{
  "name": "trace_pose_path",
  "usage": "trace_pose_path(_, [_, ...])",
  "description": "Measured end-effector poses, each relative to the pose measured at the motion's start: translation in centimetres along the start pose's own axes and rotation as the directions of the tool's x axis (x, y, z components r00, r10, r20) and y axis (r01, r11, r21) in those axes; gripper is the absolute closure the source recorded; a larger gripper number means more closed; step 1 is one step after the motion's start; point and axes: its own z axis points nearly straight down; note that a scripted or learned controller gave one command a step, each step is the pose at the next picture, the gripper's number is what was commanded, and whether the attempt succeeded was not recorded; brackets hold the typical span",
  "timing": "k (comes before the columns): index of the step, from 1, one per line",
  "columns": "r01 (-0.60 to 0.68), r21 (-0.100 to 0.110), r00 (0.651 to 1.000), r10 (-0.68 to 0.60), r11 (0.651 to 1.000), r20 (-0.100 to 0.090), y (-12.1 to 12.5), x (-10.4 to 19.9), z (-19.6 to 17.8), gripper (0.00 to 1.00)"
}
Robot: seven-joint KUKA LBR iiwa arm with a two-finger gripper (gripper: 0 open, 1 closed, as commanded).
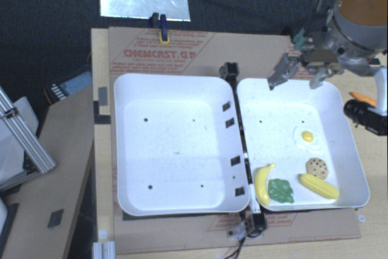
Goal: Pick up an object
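A grey KUKA arm is reaching in at the upper right of the frame, its gripper hanging above the far rim of the right-hand bin, fingers spread apart and carrying nothing. The pick looks not yet begun: every object is lying in that bin's lower right corner, well apart from the claw. A yellow toy banana is curving along the bin's left wall, touching a green leafy piece; a corn cob, a speckled cookie and a fried egg are sitting near it.
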Motion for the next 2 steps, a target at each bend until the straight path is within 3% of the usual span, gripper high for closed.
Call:
trace_pose_path(1, [-0.005, 0.008, 1.000, 0.005, 1.000, -0.001, -3.8, 2.3, -5.6, 0.00])
trace_pose_path(2, [-0.005, 0.010, 1.000, 0.005, 1.000, 0.000, -3.6, 5.8, -10.8, 0.00])
